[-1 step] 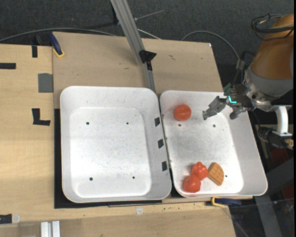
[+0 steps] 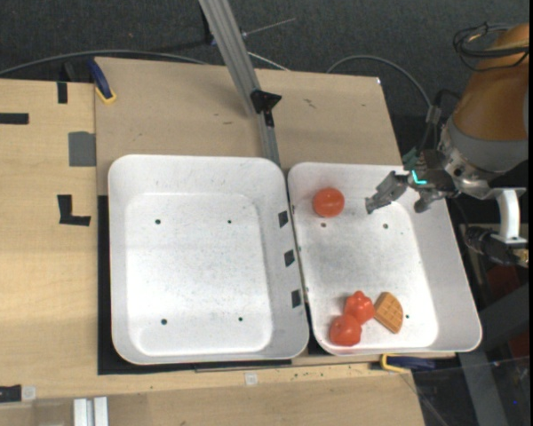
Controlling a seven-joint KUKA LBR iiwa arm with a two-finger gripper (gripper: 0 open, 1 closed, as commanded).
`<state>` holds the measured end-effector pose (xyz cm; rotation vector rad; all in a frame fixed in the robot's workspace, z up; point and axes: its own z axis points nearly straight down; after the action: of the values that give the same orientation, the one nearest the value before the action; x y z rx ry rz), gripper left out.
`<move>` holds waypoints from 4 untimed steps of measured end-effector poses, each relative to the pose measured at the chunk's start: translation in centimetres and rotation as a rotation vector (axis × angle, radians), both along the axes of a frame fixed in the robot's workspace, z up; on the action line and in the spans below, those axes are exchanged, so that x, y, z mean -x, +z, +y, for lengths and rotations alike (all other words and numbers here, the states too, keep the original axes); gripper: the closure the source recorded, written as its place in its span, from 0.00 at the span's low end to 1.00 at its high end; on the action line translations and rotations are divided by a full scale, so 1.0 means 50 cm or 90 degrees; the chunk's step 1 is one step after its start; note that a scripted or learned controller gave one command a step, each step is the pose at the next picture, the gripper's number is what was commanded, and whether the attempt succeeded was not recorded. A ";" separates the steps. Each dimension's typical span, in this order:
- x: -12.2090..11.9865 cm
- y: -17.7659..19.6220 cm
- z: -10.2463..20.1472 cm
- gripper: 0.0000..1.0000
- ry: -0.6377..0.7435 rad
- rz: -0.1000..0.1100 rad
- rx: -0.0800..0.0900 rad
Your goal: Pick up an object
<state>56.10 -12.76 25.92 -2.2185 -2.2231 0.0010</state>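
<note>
Over the right bin (image 2: 444, 264), up around its 1 o'clock corner, the gripper (image 2: 400, 197) is hanging with its two dark fingers spread apart and nothing between them, so it's open and empty as far as the camera view shows. The arm (image 2: 489, 105) is coming in from 3 o'clock, orange band showing above the grey wrist.

There's just the one view, so everything's coming from it. The round orange-red ball (image 2: 328, 202) is sitting in the upper part of the right bin, at about 9 o'clock from the gripper, near it but not touching. Down toward 6 o'clock in the same bin there's a little cluster: a red pepper-looking thing (image 2: 358, 306), a red tomato-like piece (image 2: 344, 330) touching it, and a tan waffle-ish piece (image 2: 388, 311) just beside them. The left bin (image 2: 124, 238) isn't part of the action right now.

Looks like the robot is sitting in the approach step, with no grasp happening yet. Best guess is the ball is the easiest target since it's on its own and closest. The next move is probably calling for a shift toward 9 o'clock to centre the fingers over the ball, then a straight drop and a squeeze. Being round, it could be rolling away if one finger nudges it first.
</note>
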 end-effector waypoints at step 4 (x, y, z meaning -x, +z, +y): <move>0.030 -0.320 -0.008 1.00 0.000 0.000 0.000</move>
<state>54.58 -13.18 9.91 -2.2189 -2.2230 0.0013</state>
